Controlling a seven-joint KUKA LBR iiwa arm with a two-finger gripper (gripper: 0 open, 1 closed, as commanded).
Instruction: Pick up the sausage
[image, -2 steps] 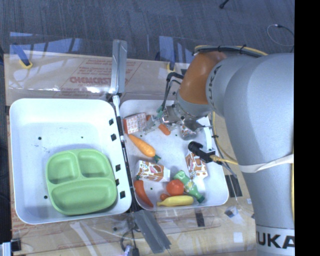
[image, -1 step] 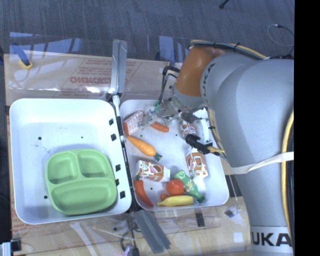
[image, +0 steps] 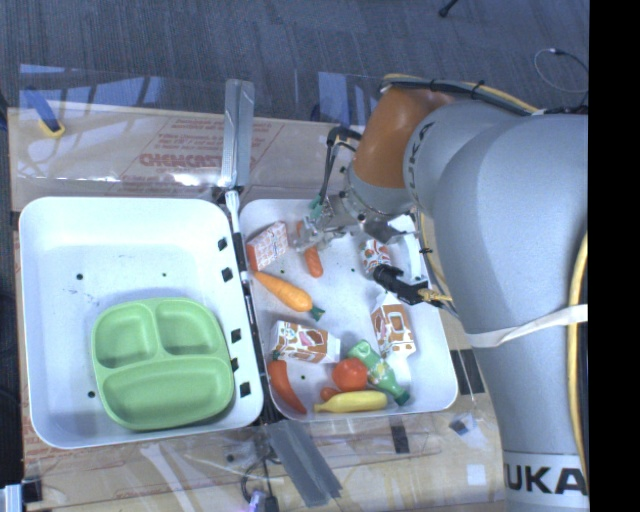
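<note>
Hovering gripper blurs above the sausage, arm hiding the bin's corner.

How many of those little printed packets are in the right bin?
4: packet by the divider, packet in the middle, packet at the right, packet under the arm. The arm could hide more.

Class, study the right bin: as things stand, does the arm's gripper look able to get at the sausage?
Probably yes. The gripper hangs over the right bin's far end, just above the small reddish sausage. The sausage lies bare on the floor between a carton and a carrot, with nothing covering it.
</note>
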